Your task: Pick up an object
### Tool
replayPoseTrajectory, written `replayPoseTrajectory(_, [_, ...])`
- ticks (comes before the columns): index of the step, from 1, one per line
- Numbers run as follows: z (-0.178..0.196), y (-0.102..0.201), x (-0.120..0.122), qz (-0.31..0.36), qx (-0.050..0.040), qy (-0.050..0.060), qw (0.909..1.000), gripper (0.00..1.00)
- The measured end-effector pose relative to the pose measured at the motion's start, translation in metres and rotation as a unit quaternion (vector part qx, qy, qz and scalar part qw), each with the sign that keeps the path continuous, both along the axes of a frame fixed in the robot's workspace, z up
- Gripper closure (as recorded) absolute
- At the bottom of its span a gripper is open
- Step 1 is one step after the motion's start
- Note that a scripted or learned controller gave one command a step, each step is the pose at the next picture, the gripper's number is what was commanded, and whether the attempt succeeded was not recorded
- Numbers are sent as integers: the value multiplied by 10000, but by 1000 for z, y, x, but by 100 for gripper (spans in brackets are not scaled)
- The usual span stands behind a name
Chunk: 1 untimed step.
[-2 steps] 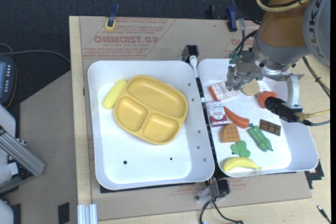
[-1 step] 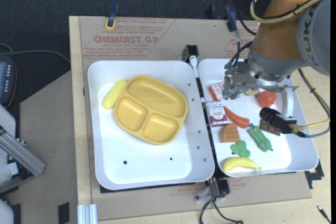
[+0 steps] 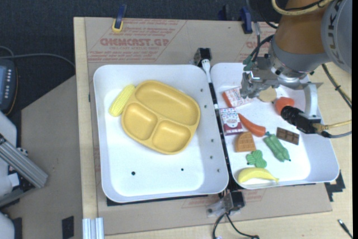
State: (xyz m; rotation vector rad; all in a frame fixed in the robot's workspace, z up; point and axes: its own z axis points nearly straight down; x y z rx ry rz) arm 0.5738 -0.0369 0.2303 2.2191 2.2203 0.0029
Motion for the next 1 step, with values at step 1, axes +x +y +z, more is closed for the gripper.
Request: replayPoseTrajectory(1, [-10,11,-7,3,6,30,10000,100])
